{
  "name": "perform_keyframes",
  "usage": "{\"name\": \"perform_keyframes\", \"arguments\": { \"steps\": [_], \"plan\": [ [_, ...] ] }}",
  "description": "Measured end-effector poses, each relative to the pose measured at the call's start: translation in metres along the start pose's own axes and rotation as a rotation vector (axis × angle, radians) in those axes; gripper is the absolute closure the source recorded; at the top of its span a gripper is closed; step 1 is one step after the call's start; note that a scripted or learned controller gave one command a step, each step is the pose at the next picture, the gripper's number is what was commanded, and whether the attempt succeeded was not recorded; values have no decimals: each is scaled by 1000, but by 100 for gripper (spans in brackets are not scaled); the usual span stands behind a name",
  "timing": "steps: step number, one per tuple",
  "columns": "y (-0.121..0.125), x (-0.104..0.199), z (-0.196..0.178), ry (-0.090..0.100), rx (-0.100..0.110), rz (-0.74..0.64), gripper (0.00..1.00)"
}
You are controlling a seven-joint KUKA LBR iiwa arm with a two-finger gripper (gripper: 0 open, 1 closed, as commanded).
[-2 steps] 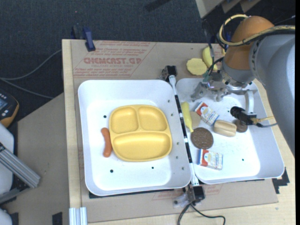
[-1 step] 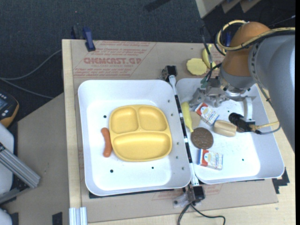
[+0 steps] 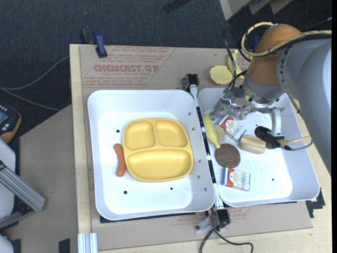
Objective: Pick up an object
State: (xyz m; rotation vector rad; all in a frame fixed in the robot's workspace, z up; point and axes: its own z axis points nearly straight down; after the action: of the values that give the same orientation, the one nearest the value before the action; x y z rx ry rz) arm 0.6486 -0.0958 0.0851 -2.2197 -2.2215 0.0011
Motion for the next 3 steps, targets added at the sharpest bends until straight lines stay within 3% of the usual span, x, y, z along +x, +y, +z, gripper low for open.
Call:
{"name": "perform_keyframes", "arguments": {
  "steps": [1, 2, 3],
  "plan": [
    [19, -1, 0, -1, -6, -1, 0],
    [18, -18, 0, -2, -4, 2, 0],
    [-23, 0, 0, 0, 3, 2, 0]
  ]
}}
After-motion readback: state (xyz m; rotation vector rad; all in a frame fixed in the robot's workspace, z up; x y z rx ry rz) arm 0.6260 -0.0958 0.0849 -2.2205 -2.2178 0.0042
